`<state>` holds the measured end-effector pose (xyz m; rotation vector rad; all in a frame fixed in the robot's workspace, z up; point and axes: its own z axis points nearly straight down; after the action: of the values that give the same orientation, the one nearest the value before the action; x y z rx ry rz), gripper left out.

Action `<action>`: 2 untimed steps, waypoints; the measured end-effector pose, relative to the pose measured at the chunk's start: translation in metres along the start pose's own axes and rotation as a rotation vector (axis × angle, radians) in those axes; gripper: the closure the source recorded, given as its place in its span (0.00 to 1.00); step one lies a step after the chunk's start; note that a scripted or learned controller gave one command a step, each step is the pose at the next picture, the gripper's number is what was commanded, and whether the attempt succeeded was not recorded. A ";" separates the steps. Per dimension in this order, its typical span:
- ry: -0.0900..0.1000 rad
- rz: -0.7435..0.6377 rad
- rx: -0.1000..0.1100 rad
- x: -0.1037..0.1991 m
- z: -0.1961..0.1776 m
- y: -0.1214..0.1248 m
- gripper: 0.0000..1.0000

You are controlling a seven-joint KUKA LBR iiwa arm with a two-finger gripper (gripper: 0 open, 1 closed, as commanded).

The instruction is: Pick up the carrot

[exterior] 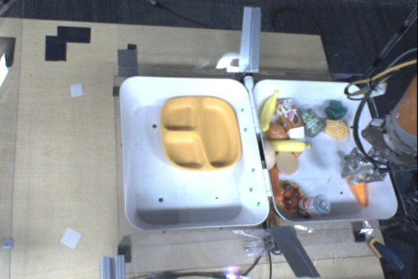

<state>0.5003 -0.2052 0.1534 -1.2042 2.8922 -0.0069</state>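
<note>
While the arm (400, 131) reaches in from the right, gripper (363, 170) low over the right bin (385, 209), carrot (360, 194) just below its tip near the bin's front right corner, yellow tray (198, 132) in left bin (140, 160), finger state hard to tell.

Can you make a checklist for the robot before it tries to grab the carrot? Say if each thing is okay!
1. Carrot in sight, near the front right corner of the right bin: ok.
2. Gripper just above the carrot: ok.
3. Carrot between the fingers: cannot tell.
4. Space around the carrot, away from the can and the bananas: ok.
5. Carrot close to the bin's front wall, which may get in the way: not ok.
6. Yellow tray sits in the left bin, out of the way: ok.
</note>
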 end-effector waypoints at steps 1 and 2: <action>0.002 0.094 -0.004 -0.002 0.056 -0.001 1.00; -0.005 0.088 0.005 -0.006 0.043 -0.003 1.00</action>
<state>0.5066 -0.2031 0.1107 -1.0731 2.9364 -0.0099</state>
